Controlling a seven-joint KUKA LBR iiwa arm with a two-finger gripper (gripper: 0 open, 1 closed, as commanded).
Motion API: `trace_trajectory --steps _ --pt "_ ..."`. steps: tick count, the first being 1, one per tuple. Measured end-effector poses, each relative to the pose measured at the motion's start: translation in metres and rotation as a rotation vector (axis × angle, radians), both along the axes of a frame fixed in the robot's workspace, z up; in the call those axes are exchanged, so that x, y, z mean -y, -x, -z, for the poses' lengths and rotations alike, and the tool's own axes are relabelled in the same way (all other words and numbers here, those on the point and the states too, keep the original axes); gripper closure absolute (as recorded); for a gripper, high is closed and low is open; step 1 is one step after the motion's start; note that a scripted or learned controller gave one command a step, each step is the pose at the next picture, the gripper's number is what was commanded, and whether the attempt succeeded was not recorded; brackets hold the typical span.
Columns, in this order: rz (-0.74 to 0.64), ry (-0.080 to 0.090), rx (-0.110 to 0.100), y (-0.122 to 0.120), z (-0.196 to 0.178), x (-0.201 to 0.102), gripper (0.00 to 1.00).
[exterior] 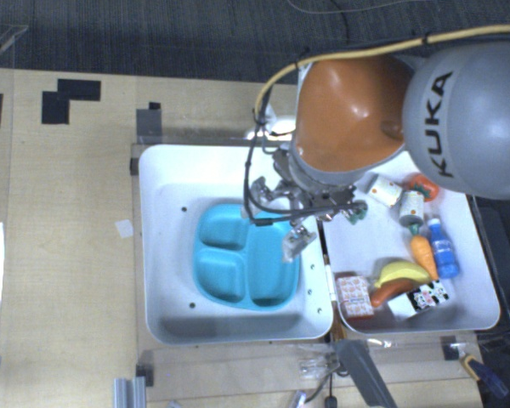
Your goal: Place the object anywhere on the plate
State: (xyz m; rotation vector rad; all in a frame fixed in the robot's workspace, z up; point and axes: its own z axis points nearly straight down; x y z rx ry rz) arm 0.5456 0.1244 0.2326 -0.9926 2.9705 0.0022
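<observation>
The end effector point(296, 243) hangs below the grey and orange wrist, over the right edge of the blue plate point(242, 257), close to the wall where the two bins meet. Its metal tip points down toward the plate's large right compartment; whether it is spread or pressed together cannot be told from this angle, and nothing is visible pinched in it. The plate, divided into three compartments, lies in the middle of the left bin point(170, 253). The right bin point(476, 300) holds the loose objects: a yellow banana point(404, 272) near the middle, a red-brown sausage-shaped piece point(389, 291) just beside it, an orange carrot point(422, 252) and a blue bottle point(442, 249) to the right, a small patterned box point(354, 294) at the near left corner, and a black-and-white piece point(429, 297) nearby. Both bins rest on the pale wooden surface point(59, 262).
</observation>
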Motion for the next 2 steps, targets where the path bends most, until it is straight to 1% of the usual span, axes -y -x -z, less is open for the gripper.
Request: trace_trajectory --steps 1,2 --pt "0.001 -0.004 0.007 -0.003 -0.010 -0.001 1.00" --pt "-0.128 0.003 -0.002 0.032 0.018 0.010 1.00"
